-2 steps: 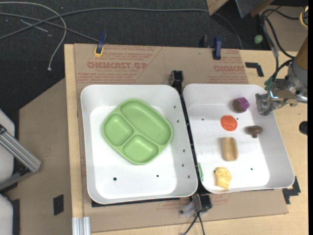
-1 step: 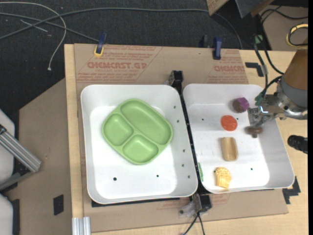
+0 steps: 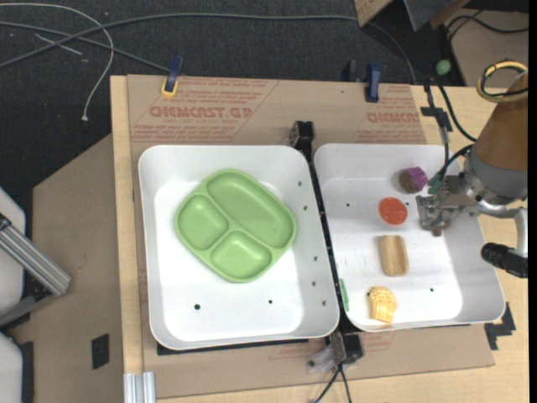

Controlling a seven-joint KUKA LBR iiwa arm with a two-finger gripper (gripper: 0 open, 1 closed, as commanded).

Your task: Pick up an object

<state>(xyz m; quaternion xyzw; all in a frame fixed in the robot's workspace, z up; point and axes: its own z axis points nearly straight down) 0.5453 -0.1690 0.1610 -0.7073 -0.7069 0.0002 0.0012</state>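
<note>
While the gripper point(image 3: 434, 217) hangs over the right bin point(image 3: 361, 170), its jaws' state is unclear. A red ball point(image 3: 393, 211) sits at its 9 o'clock.

We see a light green divided plate point(image 3: 237, 224) in the white left bin point(image 3: 168, 250); purple point(image 3: 412, 178), red-orange point(image 3: 393, 211), tan point(image 3: 393, 254) and yellow point(image 3: 382, 304) items in the white right bin point(image 3: 445, 292).

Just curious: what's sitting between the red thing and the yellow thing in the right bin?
In the camera view, a tan bread-like piece lies between the red object and the yellow object.
</note>
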